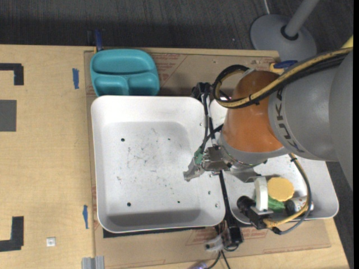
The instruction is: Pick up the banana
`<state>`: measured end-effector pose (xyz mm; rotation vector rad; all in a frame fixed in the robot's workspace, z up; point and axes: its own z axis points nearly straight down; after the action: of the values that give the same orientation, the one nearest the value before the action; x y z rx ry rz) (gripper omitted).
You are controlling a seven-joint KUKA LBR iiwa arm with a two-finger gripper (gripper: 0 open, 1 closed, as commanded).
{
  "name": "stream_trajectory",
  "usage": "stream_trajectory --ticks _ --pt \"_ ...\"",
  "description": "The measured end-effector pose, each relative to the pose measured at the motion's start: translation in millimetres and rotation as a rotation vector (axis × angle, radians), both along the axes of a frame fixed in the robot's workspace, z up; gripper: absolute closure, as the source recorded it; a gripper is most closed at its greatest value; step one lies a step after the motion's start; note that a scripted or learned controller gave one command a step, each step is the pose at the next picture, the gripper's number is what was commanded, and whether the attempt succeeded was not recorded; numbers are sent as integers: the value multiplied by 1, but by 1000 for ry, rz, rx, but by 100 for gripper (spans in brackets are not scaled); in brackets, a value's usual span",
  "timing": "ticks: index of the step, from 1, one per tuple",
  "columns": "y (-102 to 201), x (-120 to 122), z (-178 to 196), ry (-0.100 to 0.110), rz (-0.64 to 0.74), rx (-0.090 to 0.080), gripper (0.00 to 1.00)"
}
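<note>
The arm [291, 116] reaches in from the right and hangs low over the right bin [328, 203], covering most of it. Its end effector [196, 164] sits at the seam between the two bins, over the left bin's [146, 161] right rim; whether it is apart or together cannot be told. No banana can be made out; yellow and green items [279, 192] lie in the right bin. A teal tray [124, 72] sits on the tabletop [45, 150] behind the left bin

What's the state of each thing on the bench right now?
Left bin: flat on the bench.
Right bin: mostly covered by the arm.
Teal tray: upright behind the left bin.
Yellow object: resting in the right bin.
End effector: low at the left bin's right edge.
</note>
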<state>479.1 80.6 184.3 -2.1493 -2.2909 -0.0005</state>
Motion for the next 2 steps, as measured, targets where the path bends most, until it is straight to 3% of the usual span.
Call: stream_trajectory --ticks 1,2 --pt "26 1 -58 -5 165 3 0" --pt "103 0 -16 0 250 0 0"
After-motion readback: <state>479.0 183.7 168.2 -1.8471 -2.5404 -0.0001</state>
